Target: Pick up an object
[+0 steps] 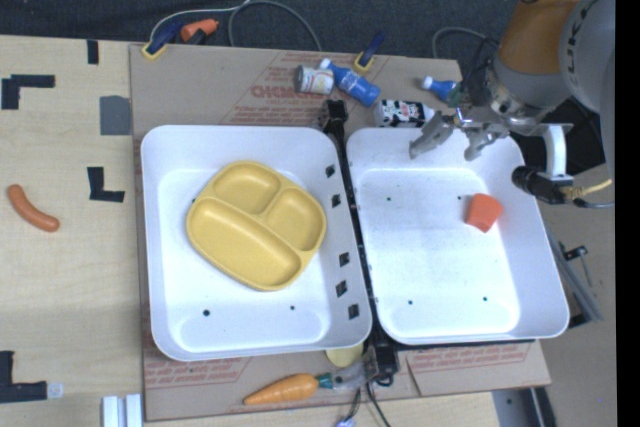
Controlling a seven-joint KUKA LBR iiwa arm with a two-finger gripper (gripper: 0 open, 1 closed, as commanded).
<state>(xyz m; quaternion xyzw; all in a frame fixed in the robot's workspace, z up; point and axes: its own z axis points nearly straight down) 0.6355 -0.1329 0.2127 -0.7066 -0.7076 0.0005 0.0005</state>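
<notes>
Orange block (484, 212) lies below raised, spread fingers (428, 138).

The arm (560, 25) is cut off by the right edge of the view, so its base is not seen. A pale yellow object (343, 354) at the near edge of the left bin (160, 215) is mostly hidden under the bin's rim, and its kind cannot be told. The label on the small black-and-white item (403, 113) behind the far edge of the right bin (540, 315) is too small to be read.
</notes>
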